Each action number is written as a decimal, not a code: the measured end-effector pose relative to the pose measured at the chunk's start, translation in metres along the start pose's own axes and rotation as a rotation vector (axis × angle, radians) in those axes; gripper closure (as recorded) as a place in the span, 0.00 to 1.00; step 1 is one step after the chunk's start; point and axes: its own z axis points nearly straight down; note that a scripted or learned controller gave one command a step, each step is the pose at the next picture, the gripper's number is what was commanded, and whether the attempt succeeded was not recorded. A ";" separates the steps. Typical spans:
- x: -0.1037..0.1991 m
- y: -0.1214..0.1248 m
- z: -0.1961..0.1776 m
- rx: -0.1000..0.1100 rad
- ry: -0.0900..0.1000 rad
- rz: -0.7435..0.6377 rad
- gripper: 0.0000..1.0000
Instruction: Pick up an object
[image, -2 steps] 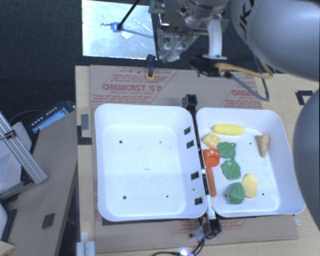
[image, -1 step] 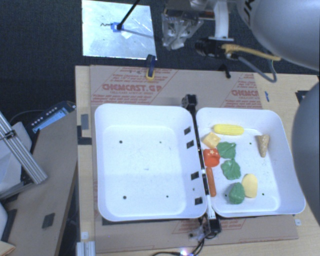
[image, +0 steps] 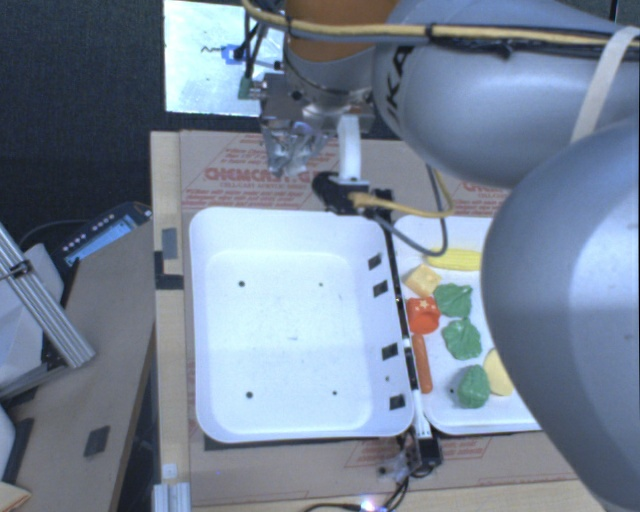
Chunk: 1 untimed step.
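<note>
Camera view: claw (image: 290, 150) at counter's far edge, fingers' state unclear. Toy vegetables (image: 452, 335) in right bin (image: 470, 425) look light, smooth plastic; pinch carrot (image: 422, 362) mid-length.

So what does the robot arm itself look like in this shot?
The arm is bulky, rounded and smooth grey, with an orange band above the wrist. A beige cable runs along it. The tool is small and metallic grey, on a darker mounting block with bits of wiring.

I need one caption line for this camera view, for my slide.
Grey KUKA arm's gripper hovers beyond the left white bin while plastic toy vegetables lie in the right white bin.
</note>
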 end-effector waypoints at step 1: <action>-0.007 -0.037 -0.121 -0.025 0.008 0.001 1.00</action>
